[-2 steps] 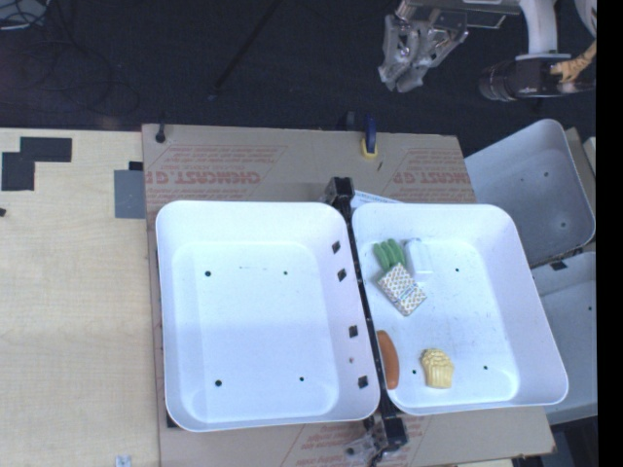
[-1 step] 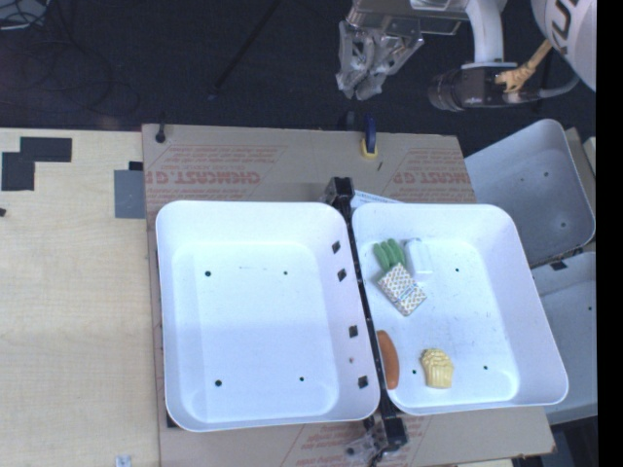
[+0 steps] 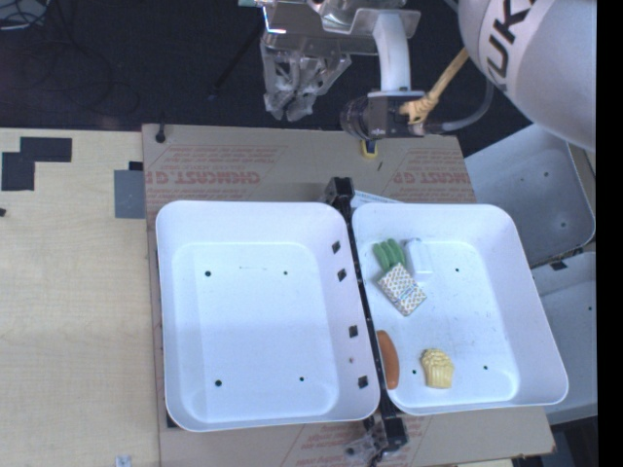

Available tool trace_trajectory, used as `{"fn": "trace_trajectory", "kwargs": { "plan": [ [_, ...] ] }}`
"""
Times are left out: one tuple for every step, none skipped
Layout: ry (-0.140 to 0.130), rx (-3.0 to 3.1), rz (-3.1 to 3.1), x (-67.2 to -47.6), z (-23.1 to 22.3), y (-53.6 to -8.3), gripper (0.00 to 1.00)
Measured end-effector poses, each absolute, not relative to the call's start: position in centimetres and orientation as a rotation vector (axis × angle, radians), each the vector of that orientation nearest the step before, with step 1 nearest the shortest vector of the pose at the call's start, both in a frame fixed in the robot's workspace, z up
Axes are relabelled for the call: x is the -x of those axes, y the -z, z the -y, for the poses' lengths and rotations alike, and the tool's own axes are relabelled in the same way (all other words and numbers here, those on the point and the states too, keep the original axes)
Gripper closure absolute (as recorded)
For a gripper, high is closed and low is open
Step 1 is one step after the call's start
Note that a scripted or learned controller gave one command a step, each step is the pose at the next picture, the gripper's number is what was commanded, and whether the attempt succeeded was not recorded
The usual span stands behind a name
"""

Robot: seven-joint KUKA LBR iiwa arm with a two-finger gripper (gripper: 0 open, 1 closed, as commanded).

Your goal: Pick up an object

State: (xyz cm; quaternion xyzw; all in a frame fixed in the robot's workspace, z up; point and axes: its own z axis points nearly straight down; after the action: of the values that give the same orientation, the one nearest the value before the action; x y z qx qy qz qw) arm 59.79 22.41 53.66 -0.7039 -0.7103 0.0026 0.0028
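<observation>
Grey two-finger gripper (image 3: 300,90) hangs high at the top of the camera view, above the back edge of the cardboard sheet (image 3: 292,163), well apart from both bins; nothing seen between the jaws, and whether they are spread or pressed together cannot be told from this angle. Left shallow white bin (image 3: 180,261) holds no items. Right shallow white bin (image 3: 516,290) has all candidates, bunched toward its left wall: green ribbed pod-like piece (image 3: 389,254), small white block (image 3: 421,257) just beside it, patterned white-and-tan box (image 3: 402,289) touching or nearly touching the green piece, orange-red sausage-shaped item (image 3: 388,359) lying along the divider wall, yellow cupcake-shaped toy (image 3: 438,368) near it. Judgement: pick not yet begun. Risks: green piece, white block and patterned box crowd together, so a descent could pinch two or knock one aside; the orange item hugs the wall, so one finger may strike the bin rim; the yellow toy looks the easiest target.
</observation>
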Motion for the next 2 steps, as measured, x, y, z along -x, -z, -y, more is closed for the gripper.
{"fn": "trace_trajectory", "kwargs": {
  "plan": [
    [-0.006, 2.218, 2.222, -61.7, -23.9, -53.6, 1.0],
    [-0.006, 2.219, 2.223, -64.2, -24.5, -53.7, 1.0]
  ]
}}
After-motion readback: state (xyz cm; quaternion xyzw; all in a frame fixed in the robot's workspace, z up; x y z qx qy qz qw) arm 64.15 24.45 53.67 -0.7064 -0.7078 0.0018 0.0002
